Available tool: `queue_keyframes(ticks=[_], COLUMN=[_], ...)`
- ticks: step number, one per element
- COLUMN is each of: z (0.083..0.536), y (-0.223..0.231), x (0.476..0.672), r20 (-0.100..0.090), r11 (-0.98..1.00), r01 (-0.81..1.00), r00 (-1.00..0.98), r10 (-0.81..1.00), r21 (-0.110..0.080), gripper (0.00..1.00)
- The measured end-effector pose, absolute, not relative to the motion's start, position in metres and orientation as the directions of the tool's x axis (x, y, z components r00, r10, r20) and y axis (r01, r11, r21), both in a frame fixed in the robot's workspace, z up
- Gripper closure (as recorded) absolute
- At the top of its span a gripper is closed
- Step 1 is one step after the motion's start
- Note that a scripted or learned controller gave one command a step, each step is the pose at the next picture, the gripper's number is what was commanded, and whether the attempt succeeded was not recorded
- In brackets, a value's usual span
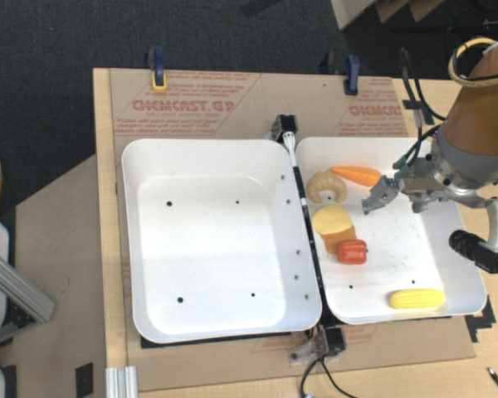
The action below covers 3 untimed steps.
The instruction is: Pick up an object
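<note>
5 toys crowd the right bin (448, 301); gripper (380, 199), fingers seemingly spread and empty beside the carrot (357, 174), could nudge it against the bagel (326, 186).

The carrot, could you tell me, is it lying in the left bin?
No, the carrot lies in the right bin, near its far edge.

"CHEMCAST GP" on brown board (191, 98)
</note>
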<state>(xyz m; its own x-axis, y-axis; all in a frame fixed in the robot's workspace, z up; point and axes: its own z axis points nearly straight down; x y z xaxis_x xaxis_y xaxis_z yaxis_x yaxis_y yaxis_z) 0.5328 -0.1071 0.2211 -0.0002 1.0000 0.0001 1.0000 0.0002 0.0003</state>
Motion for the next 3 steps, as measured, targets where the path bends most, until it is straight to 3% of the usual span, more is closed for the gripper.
queue_keyframes(ticks=[1,2,3], z=[0.079,0.097,0.189], y=[-0.113,-0.113,-0.07], x=[0.543,0.545,0.477], r20=[0.002,0.0,0.002], r11=[-0.002,-0.001,0.002], r01=[1.0,1.0,1.0], r00=[0.002,0.001,-0.002], r10=[1.0,1.0,1.0], r21=[-0.003,0.007,0.0], gripper=[0.0,1.0,1.0])
